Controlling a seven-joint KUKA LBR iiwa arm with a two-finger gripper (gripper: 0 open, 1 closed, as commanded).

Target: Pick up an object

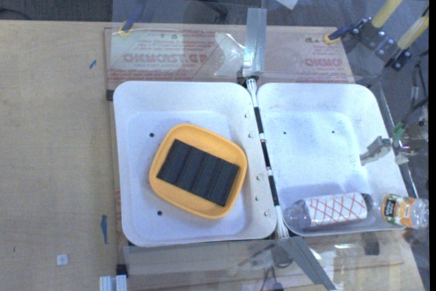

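Two shallow white bins sit side by side on the wooden desk (48, 146). Left bin (133, 112): a yellow-orange tray (163, 157) with rounded corners, lying flat near the centre and turned at a slant; a dark ribbed insert (201, 172) fills its inside.

Right bin (313, 119): a clear plastic bottle (340, 209) on its side along the near wall (red-and-white patterned label, cap end toward the right, poking past the bin's corner where an orange-yellow label shows).

Gripper (377, 148) shows at the right bin's right rim, low over the wall, well apart from the tray and a little way above the bottle. Grey metal parts visible; whether it is apart or together cannot be told from here. Nothing seen between its tips.
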